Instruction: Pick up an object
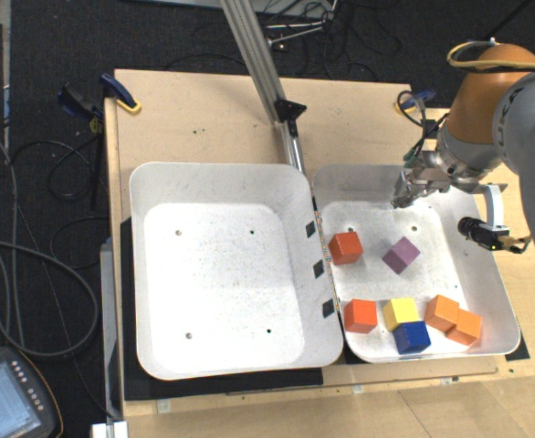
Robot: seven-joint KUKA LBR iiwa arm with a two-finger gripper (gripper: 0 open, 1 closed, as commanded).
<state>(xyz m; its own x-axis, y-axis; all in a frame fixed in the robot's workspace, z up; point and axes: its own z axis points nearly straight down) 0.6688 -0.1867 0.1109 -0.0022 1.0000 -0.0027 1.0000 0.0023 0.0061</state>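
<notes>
Objects: seven small blocks are seen in the right shallow white bin (450, 210), all lying loose on its floor, well apart from the gripper (404, 194).
Orange-red cube (345, 246): set near the bin's left wall, its edges turned slightly off the bin's sides.
Purple cube (401, 255): placed right of the orange-red cube, rotated so that a corner points toward the bin's near rim; no long axis can be made out.
Front row: an orange block (361, 315), a yellow block (400, 312) and a blue block (413, 337) are grouped along the near rim, the yellow and blue ones touching.
Right pair: two orange blocks (444, 312) (466, 326) are pressed together near the right corner; where one ends and the other begins is hard to tell.
Gripper: held over the far part of the right bin, below the orange band of the grey arm (487, 108).
Fingers: small and dark against the bin; whether they are spread or closed cannot be told, and nothing is seen between them.
Left shallow white bin (158, 190): speckled floor, set just beside the right bin.
Table (204, 117): pale wood, carrying both bins.
Cut off: the arm is cropped at the right edge.
</notes>
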